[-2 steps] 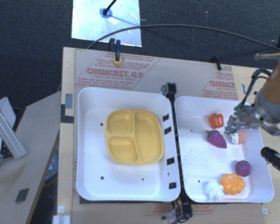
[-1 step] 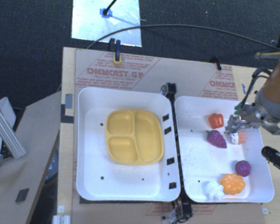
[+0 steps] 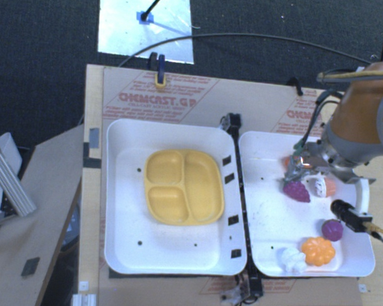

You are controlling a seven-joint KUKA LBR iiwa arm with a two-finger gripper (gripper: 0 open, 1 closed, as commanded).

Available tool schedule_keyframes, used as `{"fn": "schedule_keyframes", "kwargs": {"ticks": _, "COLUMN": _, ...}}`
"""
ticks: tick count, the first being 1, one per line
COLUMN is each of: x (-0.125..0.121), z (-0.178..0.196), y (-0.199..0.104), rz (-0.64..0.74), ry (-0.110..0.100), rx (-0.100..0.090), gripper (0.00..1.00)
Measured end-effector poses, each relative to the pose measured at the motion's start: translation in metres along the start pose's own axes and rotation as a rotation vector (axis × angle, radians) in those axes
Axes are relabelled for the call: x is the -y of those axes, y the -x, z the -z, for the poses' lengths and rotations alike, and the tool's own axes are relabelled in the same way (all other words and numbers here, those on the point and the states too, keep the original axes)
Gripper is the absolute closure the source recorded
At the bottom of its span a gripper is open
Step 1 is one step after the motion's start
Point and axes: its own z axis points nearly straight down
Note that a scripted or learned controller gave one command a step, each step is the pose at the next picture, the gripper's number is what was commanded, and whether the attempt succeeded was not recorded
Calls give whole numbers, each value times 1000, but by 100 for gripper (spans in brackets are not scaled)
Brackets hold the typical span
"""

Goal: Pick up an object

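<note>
dark carpet surrounds the table (image 3: 110, 196). at three o'clock, in the right bin (image 3: 266, 206), the claw (image 3: 299, 171) hangs over a magenta toy (image 3: 297, 191), apparently lined up to grasp; its opening i cannot tell.

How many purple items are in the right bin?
2. One magenta-purple piece lies just below the gripper; one round purple ball sits lower right, above the orange item. The arm may hide others.
</note>
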Motion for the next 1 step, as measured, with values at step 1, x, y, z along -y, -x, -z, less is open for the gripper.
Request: {"fn": "schedule_keyframes", "kwargs": {"ticks": 1, "x": 0, "z": 16, "y": -55, "rz": 1, "ry": 1, "rx": 0, "gripper": 100}}
